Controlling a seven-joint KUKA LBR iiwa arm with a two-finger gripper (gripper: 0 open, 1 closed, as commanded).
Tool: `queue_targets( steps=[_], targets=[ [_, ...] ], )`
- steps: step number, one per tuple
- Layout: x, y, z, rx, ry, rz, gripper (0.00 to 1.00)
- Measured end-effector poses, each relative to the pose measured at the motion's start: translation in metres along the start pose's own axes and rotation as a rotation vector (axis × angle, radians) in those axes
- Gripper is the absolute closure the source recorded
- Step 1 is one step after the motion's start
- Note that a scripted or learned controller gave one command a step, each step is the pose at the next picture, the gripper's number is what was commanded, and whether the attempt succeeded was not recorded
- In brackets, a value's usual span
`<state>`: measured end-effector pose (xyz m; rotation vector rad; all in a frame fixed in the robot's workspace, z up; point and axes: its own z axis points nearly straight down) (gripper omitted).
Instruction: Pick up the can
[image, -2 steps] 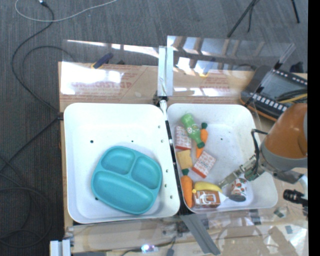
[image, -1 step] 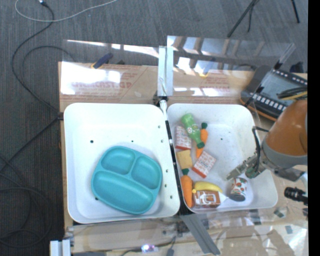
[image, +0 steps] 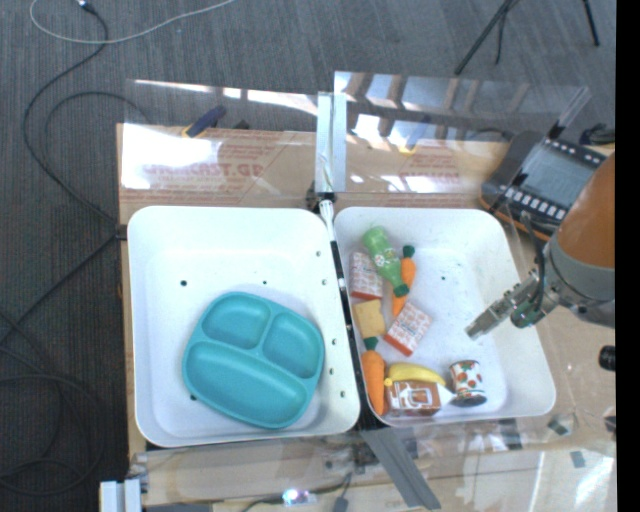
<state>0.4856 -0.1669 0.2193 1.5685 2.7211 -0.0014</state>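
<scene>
The can (image: 465, 378) is small, with a red and white label, and stands near the front right corner of the right bin (image: 500, 240). My gripper (image: 480, 325) hangs over the right side of that bin, slanting down to the left. Its tip is a little behind the can and apart from it, with bare bin floor between them. Nothing shows in its grasp.
Along the right bin's left side lie a green bottle (image: 380, 247), two carrots (image: 372, 375), a banana (image: 415, 374), small packets (image: 408, 329) and a brown labelled tin (image: 413, 398). The left bin (image: 160, 260) holds a teal divided plate (image: 254, 358).
</scene>
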Motion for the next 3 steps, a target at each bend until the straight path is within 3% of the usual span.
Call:
queue_targets(
  steps=[1,2,3],
  targets=[
    [0.0,0.0,0.0,0.0,0.0,0.0,0.0],
    [-0.031,-0.016,0.13,-0.006,-0.004,0.136,0.0],
    [-0.033,-0.013,0.119,-0.013,-0.008,0.136,1.0]
  ],
)
